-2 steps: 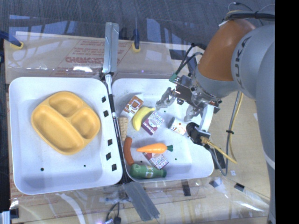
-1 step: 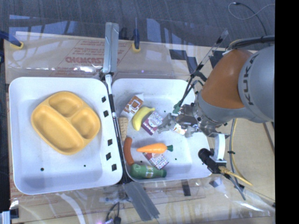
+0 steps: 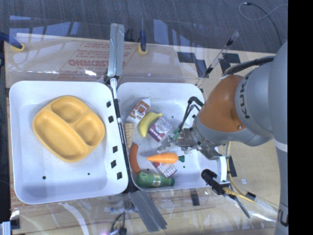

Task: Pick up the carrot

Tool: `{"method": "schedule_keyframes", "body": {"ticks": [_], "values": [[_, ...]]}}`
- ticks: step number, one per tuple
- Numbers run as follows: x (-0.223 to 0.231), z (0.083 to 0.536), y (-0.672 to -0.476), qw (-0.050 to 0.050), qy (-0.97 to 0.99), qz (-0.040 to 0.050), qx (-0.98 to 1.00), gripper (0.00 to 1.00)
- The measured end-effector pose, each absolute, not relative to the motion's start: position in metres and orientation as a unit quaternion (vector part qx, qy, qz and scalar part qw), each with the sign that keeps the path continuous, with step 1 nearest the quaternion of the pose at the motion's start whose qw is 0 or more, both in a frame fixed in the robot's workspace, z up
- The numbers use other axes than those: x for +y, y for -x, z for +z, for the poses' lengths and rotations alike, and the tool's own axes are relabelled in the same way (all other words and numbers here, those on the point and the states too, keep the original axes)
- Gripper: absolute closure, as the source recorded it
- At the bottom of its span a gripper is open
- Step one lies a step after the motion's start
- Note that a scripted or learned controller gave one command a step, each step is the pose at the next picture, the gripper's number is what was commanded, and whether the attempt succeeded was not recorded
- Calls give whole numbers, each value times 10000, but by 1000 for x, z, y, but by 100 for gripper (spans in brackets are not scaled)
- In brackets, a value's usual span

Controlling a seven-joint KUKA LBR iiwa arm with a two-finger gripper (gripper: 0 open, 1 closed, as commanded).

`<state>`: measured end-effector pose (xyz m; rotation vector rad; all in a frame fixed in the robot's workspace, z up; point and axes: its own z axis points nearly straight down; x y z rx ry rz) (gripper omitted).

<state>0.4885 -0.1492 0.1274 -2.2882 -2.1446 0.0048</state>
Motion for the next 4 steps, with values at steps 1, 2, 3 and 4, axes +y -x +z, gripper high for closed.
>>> {"method": "schedule_keyframes", "body": {"ticks": [1, 2, 3, 4], "values": [[-143, 225, -477, -7, 6049, 1, -7963, 0], [-138, 99, -475, 28, 5508, 7, -8346, 0], [-138, 108, -476, 22, 5493, 4, -8356, 100], [-153, 95, -531, -16, 6824, -12, -7310, 100]]}}
